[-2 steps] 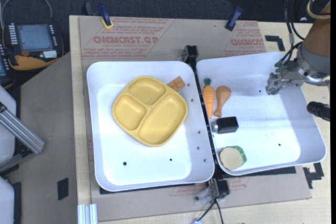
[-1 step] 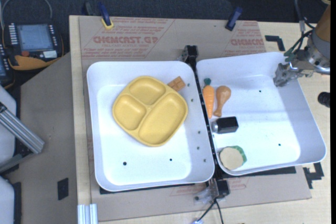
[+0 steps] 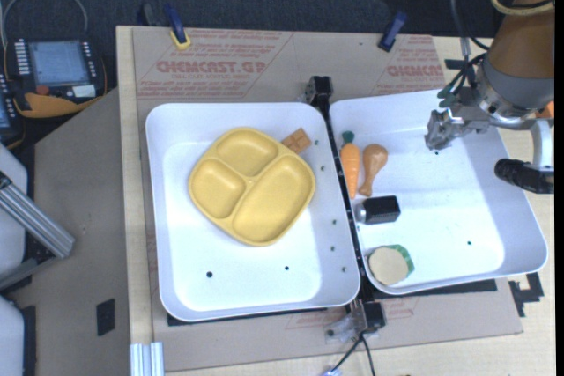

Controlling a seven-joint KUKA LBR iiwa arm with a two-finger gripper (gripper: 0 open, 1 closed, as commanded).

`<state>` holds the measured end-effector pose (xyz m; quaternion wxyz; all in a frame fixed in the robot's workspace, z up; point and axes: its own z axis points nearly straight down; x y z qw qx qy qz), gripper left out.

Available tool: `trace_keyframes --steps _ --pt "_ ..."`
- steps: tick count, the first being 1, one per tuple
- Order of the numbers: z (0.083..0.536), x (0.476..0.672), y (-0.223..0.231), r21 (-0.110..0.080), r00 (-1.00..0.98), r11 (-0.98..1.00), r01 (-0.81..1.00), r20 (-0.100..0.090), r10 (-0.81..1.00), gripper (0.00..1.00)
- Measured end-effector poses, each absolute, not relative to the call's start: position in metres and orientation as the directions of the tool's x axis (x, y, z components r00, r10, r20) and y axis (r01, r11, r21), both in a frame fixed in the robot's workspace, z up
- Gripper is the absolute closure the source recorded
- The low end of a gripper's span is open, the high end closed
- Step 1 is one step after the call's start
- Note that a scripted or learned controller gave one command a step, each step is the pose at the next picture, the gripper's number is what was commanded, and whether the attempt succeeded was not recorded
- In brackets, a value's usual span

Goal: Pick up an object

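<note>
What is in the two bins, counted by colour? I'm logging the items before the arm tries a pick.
Yellow: 1, the divided plate
Orange: 1, the carrot
Tan or brown: 3, the small block, the pear-shaped piece and the round disc with a green edge
Black: 1, the black block
Total: 6

Brown block (image 3: pixel 296 140) — half hidden under yellow plate (image 3: pixel 251 186).

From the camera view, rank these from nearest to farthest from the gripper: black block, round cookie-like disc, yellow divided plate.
1. black block, right bin, down-left of the gripper.
2. round cookie-like disc, right bin's lower-left corner.
3. yellow divided plate, across in the left bin.
</note>
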<state>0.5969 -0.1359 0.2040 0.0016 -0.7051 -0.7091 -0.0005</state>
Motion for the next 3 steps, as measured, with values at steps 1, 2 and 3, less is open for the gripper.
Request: trace_keyframes --steps 1,2,3 --pt "0.198 0.601 -0.078 -0.002 -0.006 0.006 1.000 0.003 1.000 1.00" --pt "0.198 0.608 -0.021 0.001 -0.007 0.007 1.000 0.002 1.000 1.00" --pt "0.215 0.602 0.034 0.002 -0.007 0.007 1.000 0.002 1.000 1.00"
